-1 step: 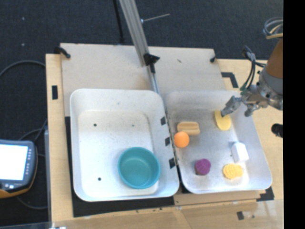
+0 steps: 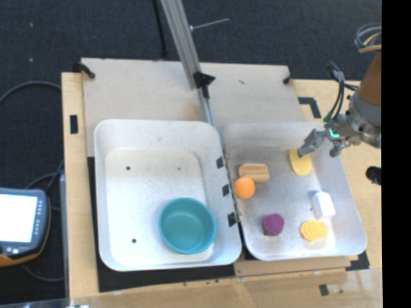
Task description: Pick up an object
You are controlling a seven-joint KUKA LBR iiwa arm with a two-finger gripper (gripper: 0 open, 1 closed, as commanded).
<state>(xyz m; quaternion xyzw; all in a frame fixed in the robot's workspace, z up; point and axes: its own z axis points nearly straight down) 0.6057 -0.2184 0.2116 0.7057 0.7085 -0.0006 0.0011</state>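
My gripper (image 2: 323, 145) hangs over the upper right part of the right bin (image 2: 270, 136), fingers spread open with nothing between them. A flat yellow piece (image 2: 300, 163) lies just below and left of the fingers. Further left lie a tan block (image 2: 253, 171) and an orange ball (image 2: 244, 188). Toward the bin's front sit a purple lump (image 2: 273, 224), a ridged yellow piece (image 2: 313, 230) and a small white block (image 2: 322, 205).
The left bin (image 2: 115, 146) holds a teal bowl (image 2: 187, 225) near its front right corner. A grey metal pole (image 2: 186, 43) slants up from between the bins. A tablet-like screen (image 2: 19, 220) rests at the far left.
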